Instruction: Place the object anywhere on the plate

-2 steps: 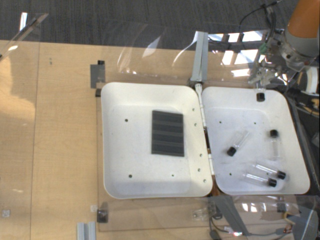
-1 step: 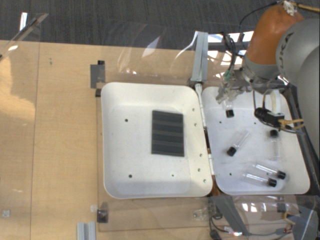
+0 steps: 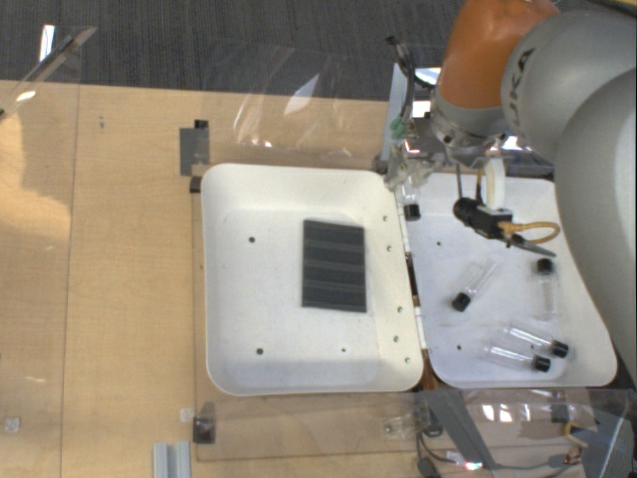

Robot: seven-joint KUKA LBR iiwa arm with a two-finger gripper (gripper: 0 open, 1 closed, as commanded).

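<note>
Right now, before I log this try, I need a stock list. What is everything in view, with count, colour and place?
left bin: one, white, shallow, on the bench.
right bin: one, white, shallow, beside the left bin.
plate: one, dark grey, ribbed, flat in the middle of the left bin.
tubes: at least three, clear with black caps, lying loose in the right bin; a possible fourth near its right side is too faint to confirm.
bench: one, pale wood, under both bins.
arm: one, grey with an orange band, reaching in from the right, wrist above the right bin's far left corner.
</note>
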